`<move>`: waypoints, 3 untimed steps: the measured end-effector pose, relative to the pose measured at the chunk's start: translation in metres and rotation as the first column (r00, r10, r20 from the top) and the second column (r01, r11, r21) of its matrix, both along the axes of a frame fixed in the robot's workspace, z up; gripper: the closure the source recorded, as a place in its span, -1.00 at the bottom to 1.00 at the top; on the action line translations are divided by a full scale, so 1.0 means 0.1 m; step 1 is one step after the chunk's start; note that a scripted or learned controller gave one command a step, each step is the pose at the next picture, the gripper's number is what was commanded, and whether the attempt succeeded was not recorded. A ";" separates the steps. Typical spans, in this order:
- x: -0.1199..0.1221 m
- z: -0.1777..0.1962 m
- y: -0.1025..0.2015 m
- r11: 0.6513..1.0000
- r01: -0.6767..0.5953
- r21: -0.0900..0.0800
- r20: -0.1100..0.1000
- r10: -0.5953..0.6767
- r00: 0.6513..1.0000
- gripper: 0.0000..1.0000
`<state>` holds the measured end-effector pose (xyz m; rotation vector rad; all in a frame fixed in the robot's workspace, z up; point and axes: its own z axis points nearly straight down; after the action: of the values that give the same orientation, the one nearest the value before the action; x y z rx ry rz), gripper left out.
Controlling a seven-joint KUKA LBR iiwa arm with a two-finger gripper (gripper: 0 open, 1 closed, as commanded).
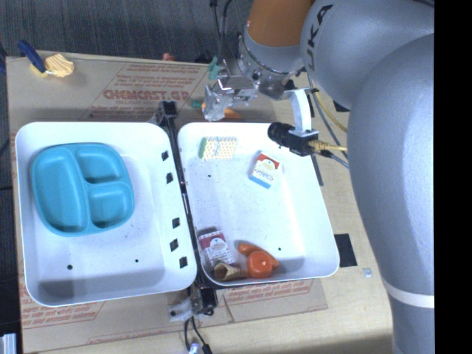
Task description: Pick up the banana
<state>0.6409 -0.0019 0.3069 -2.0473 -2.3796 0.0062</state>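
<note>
Camera view: the hand point(221, 98) hangs over the far rim of the right bin point(313, 205). Whether it is wide or narrow cannot be told at this angle, and nothing is seen held in it.

No item reads plainly as the task's thing. The likeliest banana point(228, 272) is a tan, tapered piece against the near wall of the right bin. It touches an orange round item point(259, 262) on one side and a red packet point(213, 245) on the other. Treat this identification as a judgement.

From the hand, this piece lies well apart, across the whole bin toward the near wall. Its long axis appears to run roughly along that wall, but it is too small to confirm. Expect crowding from both neighbours during the descent.
</note>
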 end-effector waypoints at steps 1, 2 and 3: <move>0.15 -0.75 -0.40 0.989 -0.148 0.001 0.000 0.148 0.989 1.00; -0.23 -1.16 0.10 0.998 0.064 0.001 -0.002 -0.064 0.998 1.00; 0.15 -1.15 0.42 0.988 0.152 0.000 0.001 -0.152 0.988 1.00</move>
<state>0.6562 0.0401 0.1915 -2.2233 -2.2167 0.0048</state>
